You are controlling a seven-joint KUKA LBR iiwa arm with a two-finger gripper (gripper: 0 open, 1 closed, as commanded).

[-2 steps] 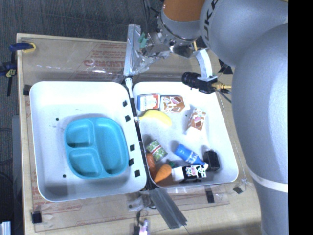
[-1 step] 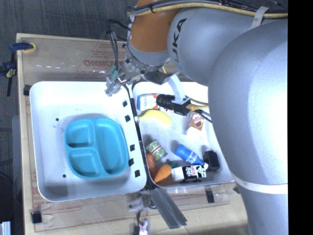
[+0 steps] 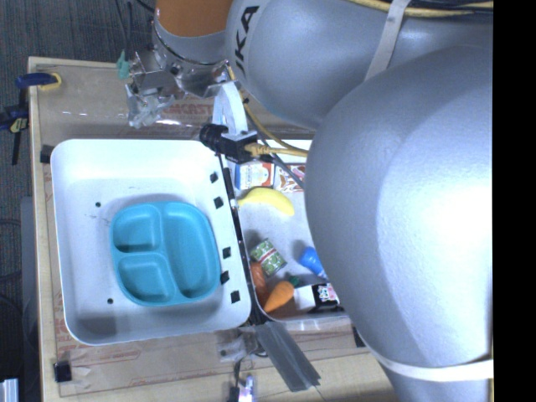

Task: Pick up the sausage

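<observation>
Honestly, I cannot tell how the jaws stand. The metal head under the orange band (image 3: 191, 7) sits at about 11 o'clock in my view, over the bare bench (image 3: 84, 99) just past the far rim of the left bin (image 3: 75, 191). It shows as a blur of grey brackets and cable, and I see nothing held in it.

Moving outward, the left bin lies straight below at 9 o'clock, with a blue divided plate (image 3: 163, 252) flat in its middle. Black clips (image 3: 224, 254) run down the wall where the two bins meet.

The right bin (image 3: 276, 224) starts at the centre of the view, and the grey arm (image 3: 402, 182) hangs across most of it, hiding everything from 1 to 5 o'clock.

In the strip left open I see a printed carton (image 3: 255, 175) at the far end, then a yellow fruit (image 3: 268, 201) just beside it. Below those are a small green can (image 3: 268, 256) and a blue piece (image 3: 310, 261), half under the arm.

What I take for the sausage (image 3: 258, 277) is a reddish-brown end at about 6 o'clock from the centre, hard against the dividing wall. It touches an orange carrot (image 3: 280, 295) on its 4 o'clock side, with the green can just above it. A black-and-white packet (image 3: 323, 296) lies beyond the carrot at the arm's edge.

The sausage is well apart from the jaws, with the carton, fruit and can between.
</observation>
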